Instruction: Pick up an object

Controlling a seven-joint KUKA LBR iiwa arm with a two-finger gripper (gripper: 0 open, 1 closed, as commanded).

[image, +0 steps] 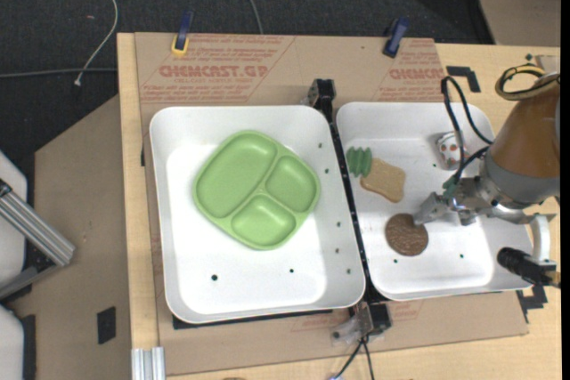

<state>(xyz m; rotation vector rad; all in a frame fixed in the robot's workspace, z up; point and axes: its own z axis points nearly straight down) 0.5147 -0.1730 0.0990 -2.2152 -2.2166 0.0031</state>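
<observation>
The right bin [463,271] holds a brown round cookie [406,236], a tan slice of toast [383,180] and a ribbed green piece [359,161] beside the toast. A small white and orange item [446,145] lies near the bin's far side. My gripper [438,207] reaches in from the right and hangs low just above and right of the cookie, close to its edge. I see nothing held in it. The grey arm with its orange band [530,133] covers the bin's right part.
The left bin [178,262] holds a green divided plate [256,189] in its middle. A black clamp [321,91] sits between the bins at the back. Black cables [459,107] loop over the right bin's far edge. Cardboard [267,67] lies under both bins.
</observation>
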